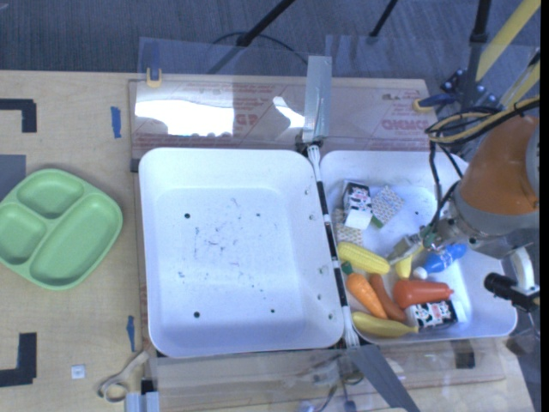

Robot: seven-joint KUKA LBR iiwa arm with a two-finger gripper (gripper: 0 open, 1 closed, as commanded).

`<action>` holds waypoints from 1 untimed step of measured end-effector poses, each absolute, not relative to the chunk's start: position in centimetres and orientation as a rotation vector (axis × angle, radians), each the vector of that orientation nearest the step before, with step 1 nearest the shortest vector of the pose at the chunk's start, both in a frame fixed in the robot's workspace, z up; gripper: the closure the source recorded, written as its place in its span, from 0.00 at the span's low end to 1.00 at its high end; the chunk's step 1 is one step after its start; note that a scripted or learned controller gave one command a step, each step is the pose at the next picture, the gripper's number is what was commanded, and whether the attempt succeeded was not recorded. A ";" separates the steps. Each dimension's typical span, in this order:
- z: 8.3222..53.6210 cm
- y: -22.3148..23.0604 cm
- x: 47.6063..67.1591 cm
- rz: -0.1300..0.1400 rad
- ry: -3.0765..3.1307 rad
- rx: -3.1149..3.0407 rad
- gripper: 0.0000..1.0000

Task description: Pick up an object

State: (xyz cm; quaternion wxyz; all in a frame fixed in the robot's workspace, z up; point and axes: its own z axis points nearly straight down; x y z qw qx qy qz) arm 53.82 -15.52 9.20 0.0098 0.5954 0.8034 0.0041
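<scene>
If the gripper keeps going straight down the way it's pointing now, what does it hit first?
Most likely the blue-capped bottle in the right bin, with the red bottle just beyond it. The gripper sits right above that cluster, though depth is hard to judge from this slant.

Glossy white plastic bins [232, 166], matt wood bench [60, 101], smooth green plastic plate [58, 227]

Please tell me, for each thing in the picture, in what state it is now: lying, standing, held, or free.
corn cob: lying in the right bin, free
carrot: lying beside the corn, free
banana: lying at the bin's near edge, free
red bottle: on its side, free
left bin: holds no objects
green divided plate: on the bench, nothing in it
gripper: low over the right bin's pile
</scene>
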 end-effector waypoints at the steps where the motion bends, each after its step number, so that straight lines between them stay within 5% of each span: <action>1: 10.4 -15.6 54.0 0.018 2.502 1.858 1.00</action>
